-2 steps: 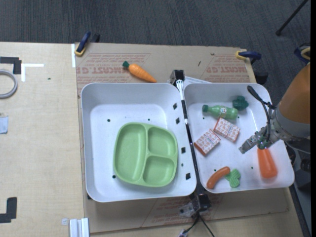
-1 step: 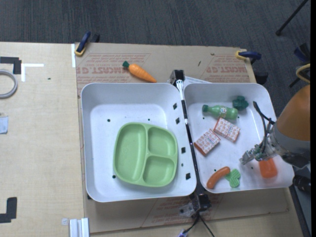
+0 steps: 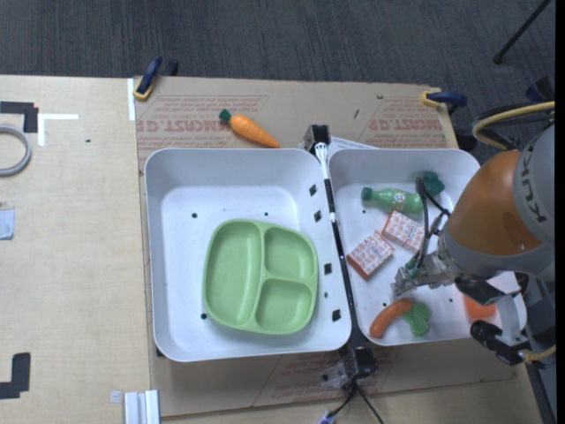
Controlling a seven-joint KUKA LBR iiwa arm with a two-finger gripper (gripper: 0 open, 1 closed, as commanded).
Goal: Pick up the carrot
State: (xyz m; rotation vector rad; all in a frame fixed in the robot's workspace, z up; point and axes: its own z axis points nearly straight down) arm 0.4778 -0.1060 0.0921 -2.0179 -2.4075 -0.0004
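carrot (image 3: 250, 128): tapered, smooth orange, on cardboard behind bins | gripper (image 3: 415, 278): jaw state indiscernible, above right bin (image 3: 459, 168)

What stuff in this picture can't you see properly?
- Gripper: small and dark in the camera view; open or shut is unclear.
- Right bin: the arm hides its right side.
- Orange thing beside the arm: mostly hidden, can't be identified.
- Two small boxes: print too small to read.

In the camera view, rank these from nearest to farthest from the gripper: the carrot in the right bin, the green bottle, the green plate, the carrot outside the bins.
From the gripper:
1. Carrot in the right bin, just below it.
2. Green bottle, at the bin's far end.
3. Green plate, in the left bin.
4. Carrot on the cardboard, beyond both bins.
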